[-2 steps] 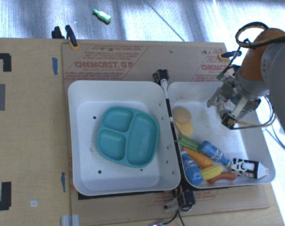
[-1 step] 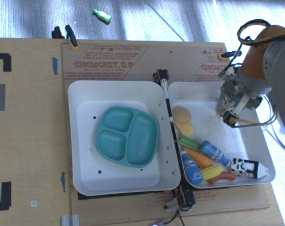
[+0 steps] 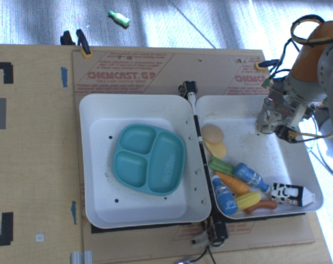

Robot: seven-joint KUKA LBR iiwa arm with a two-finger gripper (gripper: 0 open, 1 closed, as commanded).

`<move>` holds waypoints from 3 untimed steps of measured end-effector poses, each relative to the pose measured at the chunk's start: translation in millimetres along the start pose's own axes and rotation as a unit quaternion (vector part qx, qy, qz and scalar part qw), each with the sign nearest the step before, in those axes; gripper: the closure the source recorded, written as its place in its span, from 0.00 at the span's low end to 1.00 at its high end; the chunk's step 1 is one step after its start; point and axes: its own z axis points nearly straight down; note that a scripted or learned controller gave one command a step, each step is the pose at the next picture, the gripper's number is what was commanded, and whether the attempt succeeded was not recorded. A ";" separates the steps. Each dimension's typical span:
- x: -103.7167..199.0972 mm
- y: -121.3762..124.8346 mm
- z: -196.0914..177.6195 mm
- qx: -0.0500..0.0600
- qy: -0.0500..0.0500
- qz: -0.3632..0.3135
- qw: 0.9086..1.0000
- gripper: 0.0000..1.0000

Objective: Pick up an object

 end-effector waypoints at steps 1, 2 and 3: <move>34.0 -53.1 -58.9 -0.031 0.000 0.156 0.987 1.00; 101.5 -121.9 -58.6 -0.030 0.007 0.385 0.922 1.00; 100.9 -121.5 -58.7 -0.031 0.007 0.386 0.922 0.00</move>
